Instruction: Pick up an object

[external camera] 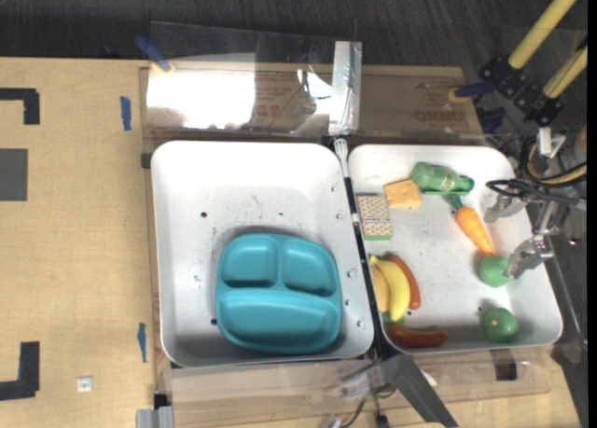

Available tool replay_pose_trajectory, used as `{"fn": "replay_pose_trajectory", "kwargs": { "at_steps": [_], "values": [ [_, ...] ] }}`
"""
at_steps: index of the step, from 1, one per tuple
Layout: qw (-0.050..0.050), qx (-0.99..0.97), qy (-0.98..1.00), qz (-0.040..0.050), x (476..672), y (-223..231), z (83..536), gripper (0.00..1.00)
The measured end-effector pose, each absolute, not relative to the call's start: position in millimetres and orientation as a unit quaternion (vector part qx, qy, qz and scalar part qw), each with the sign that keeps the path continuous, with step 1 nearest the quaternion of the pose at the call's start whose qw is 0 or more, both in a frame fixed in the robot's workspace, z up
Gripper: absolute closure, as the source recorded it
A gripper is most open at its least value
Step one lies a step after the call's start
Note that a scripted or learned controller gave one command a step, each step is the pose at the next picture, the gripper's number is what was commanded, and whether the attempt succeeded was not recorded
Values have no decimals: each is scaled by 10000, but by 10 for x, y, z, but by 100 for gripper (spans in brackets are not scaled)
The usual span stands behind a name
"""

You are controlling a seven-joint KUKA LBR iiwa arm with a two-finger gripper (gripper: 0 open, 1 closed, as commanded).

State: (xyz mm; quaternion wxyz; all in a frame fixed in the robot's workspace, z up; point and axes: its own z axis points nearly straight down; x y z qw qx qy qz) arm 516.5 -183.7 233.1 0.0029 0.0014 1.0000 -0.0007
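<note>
Two bins point(177, 174) — one banana point(392, 288)

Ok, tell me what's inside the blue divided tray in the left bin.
The blue divided tray sits in the left bin with three compartments; all look bare, just blue plastic. Whatever is under the tray is covered, so that can't be seen.

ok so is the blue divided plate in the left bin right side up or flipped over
Right side up. The blue plate lies flat in the left bin, its three hollow sections facing up, nothing in them.
</note>
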Motion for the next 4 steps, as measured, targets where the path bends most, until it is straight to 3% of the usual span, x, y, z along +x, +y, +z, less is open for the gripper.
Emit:
{"fn": "replay_pose_trajectory", "kwargs": {
  "at_steps": [1, 2, 3, 4],
  "values": [
    [79, 186, 9998, -25, 5501, -1957, 906, 0],
    [138, 174, 9997, -40, 5537, -1946, 1032, 100],
    [66, 968, 9953, 2, 6155, -1405, 1903, 100],
    [38, 984, 9951, -3, 6137, -1424, 1875, 0]
  ]
}}
